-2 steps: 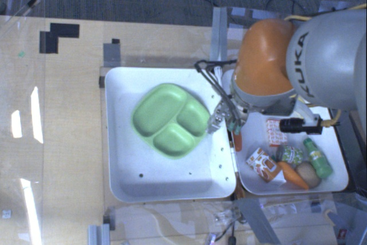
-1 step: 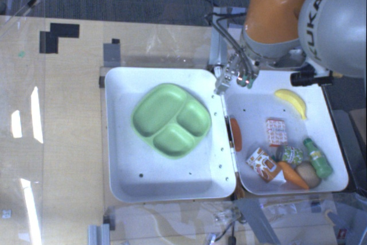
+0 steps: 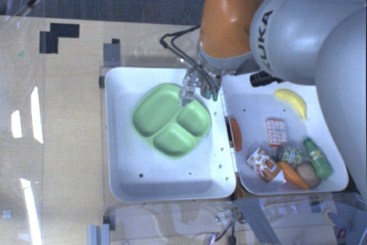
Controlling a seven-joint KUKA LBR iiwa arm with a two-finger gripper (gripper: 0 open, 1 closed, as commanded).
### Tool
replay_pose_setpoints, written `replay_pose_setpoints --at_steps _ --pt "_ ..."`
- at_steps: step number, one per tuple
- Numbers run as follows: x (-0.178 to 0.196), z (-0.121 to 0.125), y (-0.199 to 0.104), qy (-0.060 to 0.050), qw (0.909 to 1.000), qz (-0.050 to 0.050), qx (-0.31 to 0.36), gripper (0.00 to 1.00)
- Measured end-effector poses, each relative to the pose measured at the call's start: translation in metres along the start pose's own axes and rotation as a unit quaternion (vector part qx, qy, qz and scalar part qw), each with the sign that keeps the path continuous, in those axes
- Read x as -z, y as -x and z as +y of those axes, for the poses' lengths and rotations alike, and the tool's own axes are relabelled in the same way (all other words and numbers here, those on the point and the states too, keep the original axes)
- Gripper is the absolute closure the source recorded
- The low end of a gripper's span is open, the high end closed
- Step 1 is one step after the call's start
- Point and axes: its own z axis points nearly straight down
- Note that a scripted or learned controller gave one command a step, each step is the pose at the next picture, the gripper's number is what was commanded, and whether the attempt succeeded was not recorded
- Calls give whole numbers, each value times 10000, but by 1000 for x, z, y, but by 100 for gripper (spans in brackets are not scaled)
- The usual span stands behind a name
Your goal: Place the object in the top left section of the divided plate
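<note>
A light green divided plate (image 3: 171,119) with three sections lies in the left white bin (image 3: 123,169); all its sections are bare. My gripper (image 3: 199,92) hangs over the plate's upper right edge, near the wall between the two bins. Its fingers (image 3: 186,94) stand apart and I see nothing between them, so it is open. The orange band and the grey arm hide the space just behind the gripper.
The right bin (image 3: 335,178) holds a banana (image 3: 291,102), a red box (image 3: 276,131), a small carton (image 3: 261,162), a carrot (image 3: 293,175), a green bottle (image 3: 317,159) and a brown round item (image 3: 308,174). A red sausage (image 3: 235,133) lies by the dividing wall.
</note>
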Motion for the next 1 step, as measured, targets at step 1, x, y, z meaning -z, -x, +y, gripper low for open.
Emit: replay_pose_setpoints --at_steps 1 --pt "-77 23 -22 40 9998 -70 195 100"
